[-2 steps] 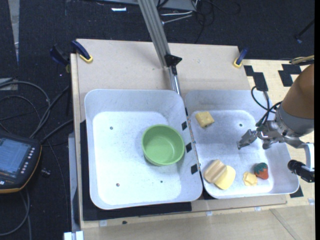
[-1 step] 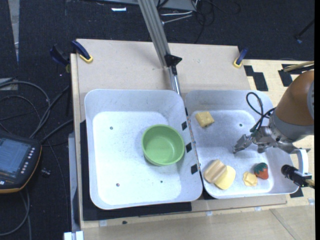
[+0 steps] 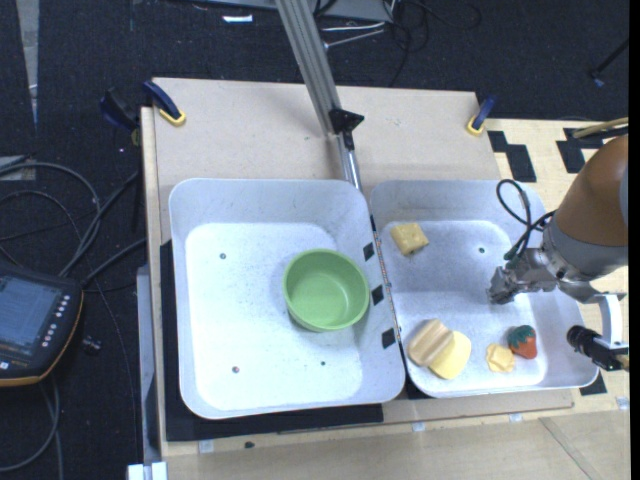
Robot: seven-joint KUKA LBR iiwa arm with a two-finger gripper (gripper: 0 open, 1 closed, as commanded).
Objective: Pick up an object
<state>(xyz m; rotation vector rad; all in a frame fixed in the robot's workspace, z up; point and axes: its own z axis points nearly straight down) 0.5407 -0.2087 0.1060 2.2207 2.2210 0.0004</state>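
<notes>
The gripper hung above bare bin floor, jaws unreadable; the strawberry sat just below-right; a straight descent risked missing it.

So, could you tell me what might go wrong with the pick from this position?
1. The tool hovers over bare floor of the right bin, apart from every item, so closing here would likely grab nothing.
2. The strawberry and small yellow piece sit close together near the bin's wall, so a grasp there might nudge one away.
3. The two pale pieces touch, risking a double or slipped pick.
</notes>
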